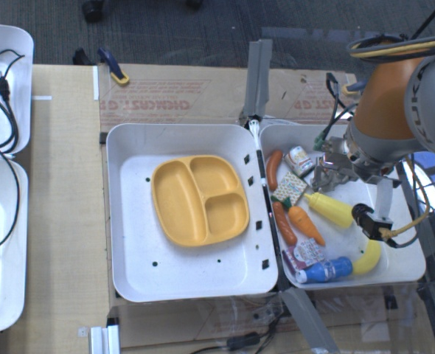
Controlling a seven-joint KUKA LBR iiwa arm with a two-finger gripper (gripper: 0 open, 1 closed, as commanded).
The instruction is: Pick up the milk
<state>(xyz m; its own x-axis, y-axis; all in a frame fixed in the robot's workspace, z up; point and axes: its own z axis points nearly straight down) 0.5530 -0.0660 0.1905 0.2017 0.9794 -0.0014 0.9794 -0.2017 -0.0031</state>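
Note:
A small white container with a printed label (299,158), the likeliest match for the milk, lies tilted near the back left of the right bin (416,268). My gripper (326,174) hangs over that bin, just right of the container and slightly nearer the front. It sits above the capped end of a yellow squeeze bottle (330,209). Nothing shows in the gripper's grasp. The grey arm with its orange band (383,98) reaches in from the right.
The right bin also holds two sausages (274,167), a speckled packet (290,189), a carrot (306,225), a banana (368,257), a blue bottle (326,271) and a red-and-white wrapper (306,253). A yellow divided plate (200,199) lies in the left bin (122,220).

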